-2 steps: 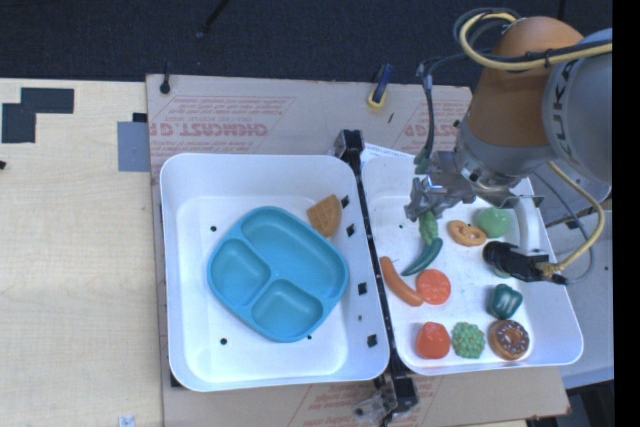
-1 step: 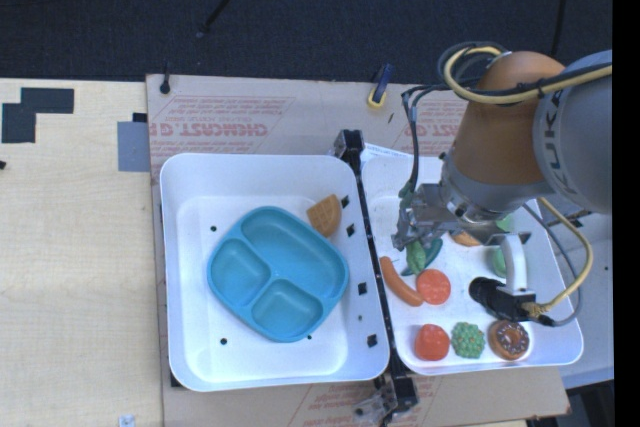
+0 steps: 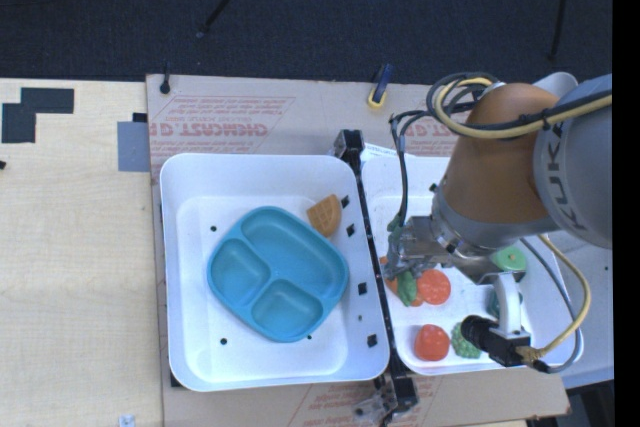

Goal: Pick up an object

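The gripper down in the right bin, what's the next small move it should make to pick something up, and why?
Probably a short drop straight down, then close. The gripper sits low in the right bin, at its left side, right over a green piece with an orange-red round piece beside it. I can't see anything between the fingers, so nothing looks grasped yet.
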You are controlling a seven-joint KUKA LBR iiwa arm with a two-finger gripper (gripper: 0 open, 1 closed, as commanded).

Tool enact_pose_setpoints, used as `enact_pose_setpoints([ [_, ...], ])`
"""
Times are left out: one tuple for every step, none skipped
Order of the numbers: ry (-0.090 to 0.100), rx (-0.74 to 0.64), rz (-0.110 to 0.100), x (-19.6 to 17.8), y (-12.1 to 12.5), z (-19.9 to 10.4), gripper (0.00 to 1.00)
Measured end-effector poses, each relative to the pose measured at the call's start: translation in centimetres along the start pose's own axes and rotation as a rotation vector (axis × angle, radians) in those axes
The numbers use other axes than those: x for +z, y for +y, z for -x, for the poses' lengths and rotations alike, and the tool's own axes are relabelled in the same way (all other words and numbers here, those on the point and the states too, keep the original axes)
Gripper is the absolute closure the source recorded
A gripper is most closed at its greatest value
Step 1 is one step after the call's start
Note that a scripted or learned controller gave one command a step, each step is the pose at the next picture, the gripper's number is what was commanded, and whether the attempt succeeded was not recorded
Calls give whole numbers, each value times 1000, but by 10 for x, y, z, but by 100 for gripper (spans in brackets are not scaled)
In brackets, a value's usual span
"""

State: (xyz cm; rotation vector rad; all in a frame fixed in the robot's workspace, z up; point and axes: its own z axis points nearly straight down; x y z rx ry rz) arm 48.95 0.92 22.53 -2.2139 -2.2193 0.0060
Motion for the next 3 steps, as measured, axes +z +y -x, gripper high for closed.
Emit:
enact_pose_setpoints([
  [-2, 1, 3, 6, 13, -7, 100],
  [-2, 3, 2, 7, 4, 2, 100],
  [-2, 3, 4, 3, 2, 5, 100],
])
